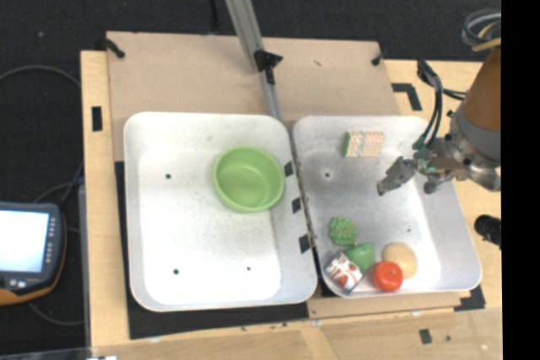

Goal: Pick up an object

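Nearest the camera, along the bottom edge of the right bin (439, 265), sits a cluster of small objects. Largest first though: the bench (245, 72) carries two white bins side by side, the left bin (160, 257) holding just a green bowl (248, 179), upright, near its upper right part. A metal pole (240, 4) slants down from the top and ends at the gap between the bins.

The arm (483, 110) comes in from the right, orange band above the wrist, and its gripper (396, 179) hangs over the middle right of the right bin. Fingers look spread apart with nothing between them (dark and small, hard to read closely).

Right bin contents: a checkered pink and green block (364, 144) near the top, well apart from the rest and up-left of the gripper. A green bumpy object (342, 230) lies lower left. Below it a green pepper-like piece (362, 255) touches a red and white can (342, 271) lying in the bottom left corner. A beige round object (402, 257) sits just beside a red tomato-like ball (387, 276), touching it.

A handheld screen (27, 249) rests off the bench at the left.
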Tool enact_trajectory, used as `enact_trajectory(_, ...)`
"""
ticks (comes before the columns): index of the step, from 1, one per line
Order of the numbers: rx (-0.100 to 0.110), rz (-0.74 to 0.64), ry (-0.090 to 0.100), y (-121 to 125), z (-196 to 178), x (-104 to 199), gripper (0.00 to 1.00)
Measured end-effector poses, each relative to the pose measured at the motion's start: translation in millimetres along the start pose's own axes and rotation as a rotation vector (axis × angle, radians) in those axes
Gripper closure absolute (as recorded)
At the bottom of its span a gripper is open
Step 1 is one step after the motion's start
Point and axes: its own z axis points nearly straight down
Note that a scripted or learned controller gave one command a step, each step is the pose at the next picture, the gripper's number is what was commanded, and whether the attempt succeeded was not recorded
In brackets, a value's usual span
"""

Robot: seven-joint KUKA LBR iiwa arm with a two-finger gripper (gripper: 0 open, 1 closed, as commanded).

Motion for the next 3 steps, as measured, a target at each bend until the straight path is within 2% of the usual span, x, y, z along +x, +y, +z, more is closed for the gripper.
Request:
enact_trajectory(1,0.000,0.002,0.000,0.0,0.0,-0.2,0.00)
enact_trajectory(3,0.008,0.004,0.000,0.0,122.7,-5.6,0.00)
